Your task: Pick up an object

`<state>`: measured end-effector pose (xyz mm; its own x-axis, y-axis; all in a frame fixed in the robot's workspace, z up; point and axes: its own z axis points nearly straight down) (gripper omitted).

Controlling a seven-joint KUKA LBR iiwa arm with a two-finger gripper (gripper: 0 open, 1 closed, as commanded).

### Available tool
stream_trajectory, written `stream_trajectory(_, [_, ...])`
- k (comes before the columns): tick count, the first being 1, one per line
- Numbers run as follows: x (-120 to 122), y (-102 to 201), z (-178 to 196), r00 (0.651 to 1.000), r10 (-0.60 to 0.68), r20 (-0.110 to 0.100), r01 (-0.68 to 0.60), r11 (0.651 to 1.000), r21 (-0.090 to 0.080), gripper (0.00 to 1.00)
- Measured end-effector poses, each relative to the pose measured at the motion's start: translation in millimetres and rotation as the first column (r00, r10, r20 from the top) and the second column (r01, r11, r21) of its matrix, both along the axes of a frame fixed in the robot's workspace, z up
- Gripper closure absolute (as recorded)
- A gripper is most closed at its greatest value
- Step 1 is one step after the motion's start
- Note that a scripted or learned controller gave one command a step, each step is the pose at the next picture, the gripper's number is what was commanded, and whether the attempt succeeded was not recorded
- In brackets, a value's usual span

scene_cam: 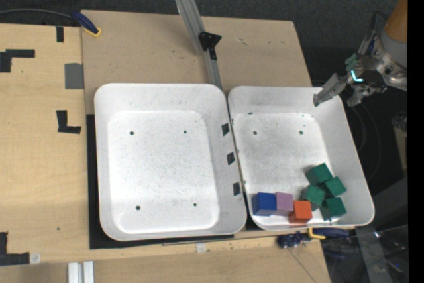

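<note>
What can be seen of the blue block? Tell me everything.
The blue block is a small cube, matte and solid-looking. It lies flat on the floor of the right bin, near that bin's front left corner. It is first in a short row: a purple block sits close against its right side, then an orange block.

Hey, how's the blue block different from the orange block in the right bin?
The blue block is dark blue; the orange block is bright orange. The blue block lies farthest left in the row, with the purple block between it and the orange one. The orange block sits next to the green blocks; the blue block lies apart from them. Both are small cubes near the right bin's front wall.
</note>
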<state>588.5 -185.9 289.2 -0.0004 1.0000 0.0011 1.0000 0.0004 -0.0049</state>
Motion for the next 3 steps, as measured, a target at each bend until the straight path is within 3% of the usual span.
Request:
stream_trajectory(1, [1, 0, 2, 1.000, 0.002, 0.004, -0.002, 1.000, -0.002, 0.00])
stream_trajectory(3, [2, -9, -114, 1.000, 0.000, -0.001, 0.000, 1.000, -0.001, 0.00])
